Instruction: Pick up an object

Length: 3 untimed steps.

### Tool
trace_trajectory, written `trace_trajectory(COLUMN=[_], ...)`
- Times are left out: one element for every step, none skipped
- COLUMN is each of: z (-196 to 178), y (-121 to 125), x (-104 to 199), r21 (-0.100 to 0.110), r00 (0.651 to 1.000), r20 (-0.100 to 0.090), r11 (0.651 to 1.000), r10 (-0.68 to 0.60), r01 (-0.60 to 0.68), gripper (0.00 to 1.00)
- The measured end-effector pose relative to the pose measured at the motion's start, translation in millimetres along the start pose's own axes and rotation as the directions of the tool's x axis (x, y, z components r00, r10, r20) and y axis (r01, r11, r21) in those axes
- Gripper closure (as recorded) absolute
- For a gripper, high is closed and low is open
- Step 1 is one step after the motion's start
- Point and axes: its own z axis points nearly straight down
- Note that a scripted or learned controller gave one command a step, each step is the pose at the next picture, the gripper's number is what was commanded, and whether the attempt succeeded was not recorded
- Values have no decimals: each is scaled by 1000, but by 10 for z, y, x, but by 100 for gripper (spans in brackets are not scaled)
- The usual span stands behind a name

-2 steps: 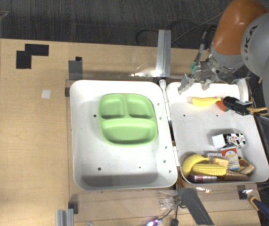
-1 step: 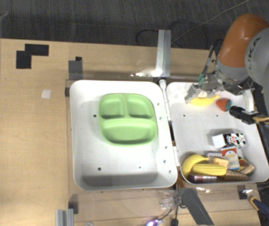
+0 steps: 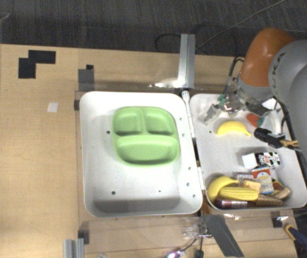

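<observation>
Because the two-finger gripper [image 3: 216,112], whose state I cannot tell, hangs just beside the small yellow plastic banana [image 3: 234,128], a descent risks missing it.

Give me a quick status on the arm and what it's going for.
Hand low in right bin, far corner, nothing seen held. Yellow banana lying just beside it, untouched. Clutter heaped at near edge; green tray in left bin.
</observation>
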Motion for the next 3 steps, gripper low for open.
trace_trajectory(z=[3, -113, 5], y=[-386, -344, -562], x=[-294, -277, -796], r21=[-7, -15, -6], r00=[996, 996, 933], r20=[0, -2, 5], r11=[996, 996, 933], r10=[86, 84, -360], r01=[-86, -84, 360], gripper=[0, 100, 100])
